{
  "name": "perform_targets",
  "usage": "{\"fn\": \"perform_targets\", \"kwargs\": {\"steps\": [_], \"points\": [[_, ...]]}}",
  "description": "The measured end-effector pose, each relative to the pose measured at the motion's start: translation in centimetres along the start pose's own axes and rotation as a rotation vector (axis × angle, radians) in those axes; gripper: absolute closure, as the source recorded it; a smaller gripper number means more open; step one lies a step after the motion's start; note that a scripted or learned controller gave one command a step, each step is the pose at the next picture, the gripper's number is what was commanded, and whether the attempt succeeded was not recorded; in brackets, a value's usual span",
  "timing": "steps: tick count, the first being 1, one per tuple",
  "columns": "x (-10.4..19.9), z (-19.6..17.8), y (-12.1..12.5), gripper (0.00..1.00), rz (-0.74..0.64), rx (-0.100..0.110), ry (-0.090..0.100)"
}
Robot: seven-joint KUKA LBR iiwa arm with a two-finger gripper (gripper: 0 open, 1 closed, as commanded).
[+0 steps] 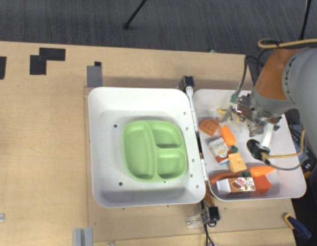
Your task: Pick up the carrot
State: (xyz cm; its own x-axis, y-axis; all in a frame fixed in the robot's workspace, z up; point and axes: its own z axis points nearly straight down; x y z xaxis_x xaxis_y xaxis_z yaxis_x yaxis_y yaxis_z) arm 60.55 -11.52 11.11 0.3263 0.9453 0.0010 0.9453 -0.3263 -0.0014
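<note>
Camera view, contents listed from the carrot outward:

- carrot (262, 171): orange, tapered, green tuft at its left end; lies on its side low in the right bin (291, 181), tip pointing right, clear of the end effector
- juice carton (243, 185): brown and orange, lying flat just below the carrot, against the bin's near wall
- red sausage-shaped piece (218, 177): just left of the carrot's tuft, above the carton's left end
- yellow block (237, 163): just above and left of the carrot
- small printed box (218, 148): white with red and blue markings, up and left of the yellow block
- orange stick (228, 135): short, rounded, with a green bit at its lower end; beside the printed box
- brown waffle (210, 126): near the bin's left wall, up and left of the orange stick
- end effector (255, 118): over the upper part of the right bin, well above the carrot; how far open it is cannot be told, and nothing can be seen in its hold
- arm (297, 81): grey with an orange band, entering from the right
- left bin (99, 137): holds a green divided plate (153, 148) at its middle
- table (40, 152): pale wood, both bins on it side by side
</note>
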Motion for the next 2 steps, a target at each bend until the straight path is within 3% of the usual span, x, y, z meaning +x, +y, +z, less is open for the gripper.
{"fn": "perform_targets", "kwargs": {"steps": [1, 2], "points": [[1.64, 2.33, -2.02, 0.00, 0.299, -0.008, 0.000], [1.75, 1.40, -2.03, 1.00, 0.294, -0.006, 0.001]]}}
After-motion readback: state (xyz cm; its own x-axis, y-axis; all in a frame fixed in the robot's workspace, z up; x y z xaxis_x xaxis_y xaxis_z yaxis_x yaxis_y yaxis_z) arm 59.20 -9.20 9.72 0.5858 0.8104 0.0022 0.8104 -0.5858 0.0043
